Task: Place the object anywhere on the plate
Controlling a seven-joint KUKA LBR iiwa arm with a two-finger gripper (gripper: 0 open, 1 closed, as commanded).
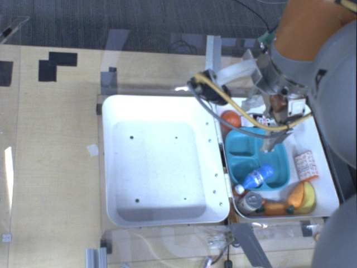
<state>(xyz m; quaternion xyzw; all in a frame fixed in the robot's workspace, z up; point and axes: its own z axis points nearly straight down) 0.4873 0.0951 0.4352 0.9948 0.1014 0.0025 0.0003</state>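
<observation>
A teal divided plate (243, 147) lies in the right bin (325, 162). A blue plastic bottle (260, 177) rests on its side across the plate's near compartment, its white cap poking over the plate's near-left corner. My gripper (272, 143) hangs over the plate's far right part, tip pointing down, just beyond the bottle. I see nothing held in it. A yellow cable loops from the wrist across the bin's far side.
An orange-red ball (230, 119) sits beyond the plate. A white-and-red packet (305, 165) lies to its right. A banana (304, 196), a carrot (275, 208) and a can (252, 201) crowd the near edge. The left bin (156, 149) stands alongside.
</observation>
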